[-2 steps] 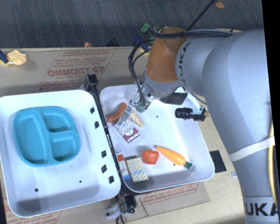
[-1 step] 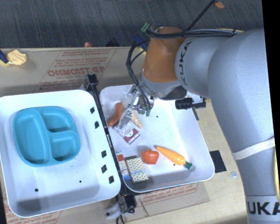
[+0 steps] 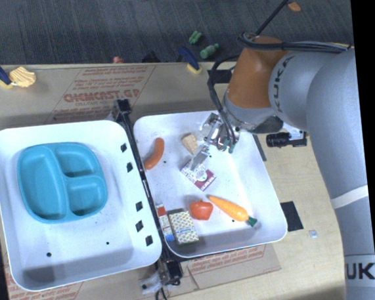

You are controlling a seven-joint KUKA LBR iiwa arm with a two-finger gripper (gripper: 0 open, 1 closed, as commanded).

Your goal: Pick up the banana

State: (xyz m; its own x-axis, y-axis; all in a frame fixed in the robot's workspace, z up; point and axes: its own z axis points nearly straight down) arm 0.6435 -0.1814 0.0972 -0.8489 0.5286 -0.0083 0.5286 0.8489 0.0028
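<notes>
My gripper [image 3: 200, 159] hangs low over the middle of the right bin [image 3: 259, 172], reaching in from the upper right. Its tip is just above a small red-and-white packet [image 3: 199, 176]; whether it touches the packet I cannot tell. A pale tan wedge-shaped piece [image 3: 189, 142] lies just left of the gripper body. An orange-brown sausage [image 3: 153, 153] lies near the bin's left wall. None of the pieces in the right bin can be told for a banana.
A red tomato [image 3: 201, 210], an orange carrot [image 3: 230, 209] and a small printed box [image 3: 182, 227] lie near the right bin's front. The left bin [image 3: 9, 216] holds a blue divided tray [image 3: 62, 180]. The arm's bulk covers the bench to the right.
</notes>
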